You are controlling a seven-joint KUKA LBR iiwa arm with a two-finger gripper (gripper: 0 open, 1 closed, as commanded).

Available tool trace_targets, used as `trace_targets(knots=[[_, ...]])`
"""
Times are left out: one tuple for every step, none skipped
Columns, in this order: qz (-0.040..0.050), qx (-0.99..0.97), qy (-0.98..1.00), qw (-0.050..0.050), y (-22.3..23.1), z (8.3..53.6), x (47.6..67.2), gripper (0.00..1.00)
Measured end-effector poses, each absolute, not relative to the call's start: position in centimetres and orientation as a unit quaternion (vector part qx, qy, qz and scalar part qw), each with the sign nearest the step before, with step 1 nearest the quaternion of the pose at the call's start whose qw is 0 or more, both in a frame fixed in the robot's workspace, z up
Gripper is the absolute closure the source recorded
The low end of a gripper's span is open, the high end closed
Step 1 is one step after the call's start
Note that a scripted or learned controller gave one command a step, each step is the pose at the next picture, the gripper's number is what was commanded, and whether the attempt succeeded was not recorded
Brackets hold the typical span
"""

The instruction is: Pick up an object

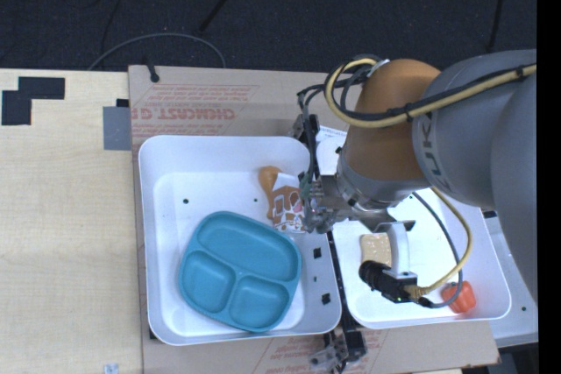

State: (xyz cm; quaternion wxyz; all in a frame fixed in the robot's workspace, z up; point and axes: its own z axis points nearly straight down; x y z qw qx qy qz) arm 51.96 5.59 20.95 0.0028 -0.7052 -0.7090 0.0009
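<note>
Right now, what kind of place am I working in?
Most likely a robotics lab bench set up for bin picking. Two white bins sit side by side, the left bin holding a blue tray, the right bin an orange item. Cardboard lies under them, with loose cables behind.

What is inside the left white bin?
The left bin holds a blue divided plate and, near its right wall, a small brown and white patterned item. The gripper covers part of that item, so its full shape is hidden.
</note>
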Motion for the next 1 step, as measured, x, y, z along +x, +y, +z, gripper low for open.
trace_targets(knots=[[0.0005, -0.705, -0.709, 0.002, 10.78, 21.45, 53.3, 1.0]])
